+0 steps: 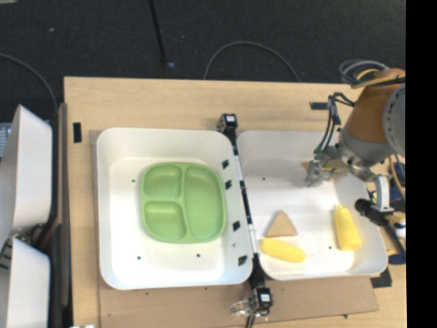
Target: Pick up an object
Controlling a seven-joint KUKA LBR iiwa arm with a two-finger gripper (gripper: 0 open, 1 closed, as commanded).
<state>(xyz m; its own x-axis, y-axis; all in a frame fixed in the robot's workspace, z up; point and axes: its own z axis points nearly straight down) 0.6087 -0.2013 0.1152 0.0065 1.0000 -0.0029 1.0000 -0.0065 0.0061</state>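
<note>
The gripper hung low over the right bin, near its far right corner, above bare white floor; whether its fingers were apart or together could not be told. Three objects lay toward the bin's near edge: a tan wedge, a yellow piece just in front of it, and a second yellow piece by the right wall. In the left bin a green tray sat near the middle.
</note>
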